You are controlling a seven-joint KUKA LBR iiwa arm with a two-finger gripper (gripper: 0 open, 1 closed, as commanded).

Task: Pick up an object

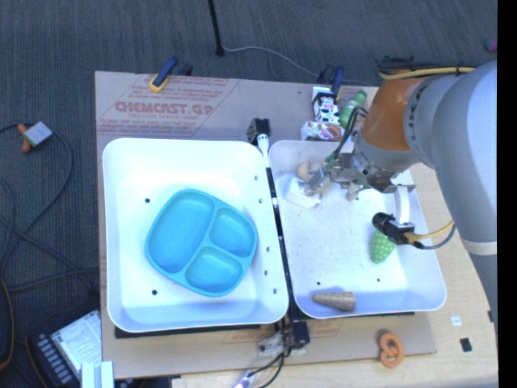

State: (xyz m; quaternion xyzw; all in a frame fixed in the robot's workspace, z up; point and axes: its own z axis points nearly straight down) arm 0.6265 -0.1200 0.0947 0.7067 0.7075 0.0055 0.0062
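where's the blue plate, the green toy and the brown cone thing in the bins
blue divided plate (202,242), camera view, on the ridge where its three compartments meet
green toy (382,247), camera view, on the middle of its bumpy body
brown cone (334,300), camera view, on the middle of its length

A single fixed camera looks down at a slant on the surface, taking in both white bins whole. The arm enters from the frame's right.
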